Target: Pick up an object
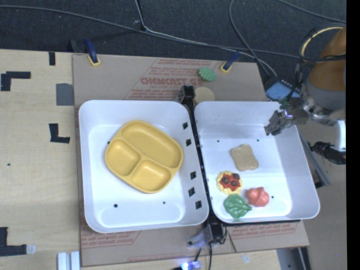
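The pincer (274, 127), its state impossible to tell, hovers at the right bin's (298, 167) far edge, approach begun; next it must descend toward the bread (244, 157).

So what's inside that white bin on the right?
The right bin holds a tan bread slice, a small pizza piece, a red piece and a green leafy piece. The gripper covers part of the far rim.
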Available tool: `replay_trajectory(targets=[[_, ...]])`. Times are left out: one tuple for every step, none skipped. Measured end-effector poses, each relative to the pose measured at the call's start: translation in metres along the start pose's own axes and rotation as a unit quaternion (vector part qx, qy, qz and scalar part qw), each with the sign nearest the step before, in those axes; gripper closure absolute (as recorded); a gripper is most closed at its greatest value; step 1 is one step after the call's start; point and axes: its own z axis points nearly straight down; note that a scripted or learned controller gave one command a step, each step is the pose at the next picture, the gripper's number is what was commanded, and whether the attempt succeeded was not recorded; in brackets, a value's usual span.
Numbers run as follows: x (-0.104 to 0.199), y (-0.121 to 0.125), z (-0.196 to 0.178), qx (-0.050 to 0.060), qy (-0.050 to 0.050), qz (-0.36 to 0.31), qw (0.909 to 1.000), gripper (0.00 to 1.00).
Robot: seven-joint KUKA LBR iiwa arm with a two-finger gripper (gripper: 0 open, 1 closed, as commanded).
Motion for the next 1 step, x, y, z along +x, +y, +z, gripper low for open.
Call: replay_trajectory(targets=[[0.0011, -0.0054, -0.0448, 0.001, 0.0, 0.0, 1.0, 1.0]])
